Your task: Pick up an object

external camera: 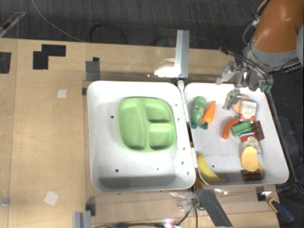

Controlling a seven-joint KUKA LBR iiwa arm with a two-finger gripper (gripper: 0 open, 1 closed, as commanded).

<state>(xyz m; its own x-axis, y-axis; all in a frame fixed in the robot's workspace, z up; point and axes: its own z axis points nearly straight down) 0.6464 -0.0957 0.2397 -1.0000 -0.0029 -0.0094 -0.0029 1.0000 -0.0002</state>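
Note:
My gripper (231, 86) hangs over the far edge of the right bin (216, 144), open, with nothing between its fingers. Just to its right lies a small white and orange carton (248, 109). Further into the bin are a green bottle-like item (196, 107), an orange carrot (208, 113), a red sausage (228, 127), a green packet (243, 127) and a brown chocolate bar (258, 129). Towards the near side lie a yellow lemon (250, 159), a banana (207, 170) and a second brown bar (251, 175).
The left bin (104, 146) holds a green divided plate (145, 123). A metal post (182, 56) stands behind the wall between the two bins. The arm's orange band (278, 20) hangs above the right bin's far right corner.

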